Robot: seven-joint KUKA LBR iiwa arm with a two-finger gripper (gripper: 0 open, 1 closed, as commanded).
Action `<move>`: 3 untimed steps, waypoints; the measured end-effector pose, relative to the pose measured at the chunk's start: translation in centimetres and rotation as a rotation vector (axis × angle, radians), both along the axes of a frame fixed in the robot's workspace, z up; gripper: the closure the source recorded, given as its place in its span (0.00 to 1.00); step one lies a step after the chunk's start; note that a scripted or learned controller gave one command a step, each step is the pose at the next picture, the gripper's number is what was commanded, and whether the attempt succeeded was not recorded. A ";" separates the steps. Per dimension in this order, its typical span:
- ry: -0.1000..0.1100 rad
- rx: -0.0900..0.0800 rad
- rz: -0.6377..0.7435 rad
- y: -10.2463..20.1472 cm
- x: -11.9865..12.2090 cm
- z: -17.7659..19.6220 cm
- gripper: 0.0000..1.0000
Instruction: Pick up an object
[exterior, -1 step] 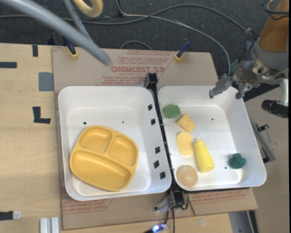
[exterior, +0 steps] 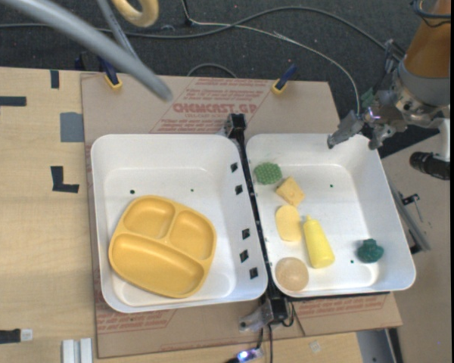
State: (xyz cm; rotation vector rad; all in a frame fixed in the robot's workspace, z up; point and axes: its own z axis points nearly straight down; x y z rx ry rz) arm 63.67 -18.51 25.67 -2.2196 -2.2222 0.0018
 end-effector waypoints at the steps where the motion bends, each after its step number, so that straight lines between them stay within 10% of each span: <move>1: 0.005 0.000 -0.001 -0.7 0.3 -4.9 0.00; 3: 0.005 0.000 0.000 -0.2 -0.1 -13.7 0.00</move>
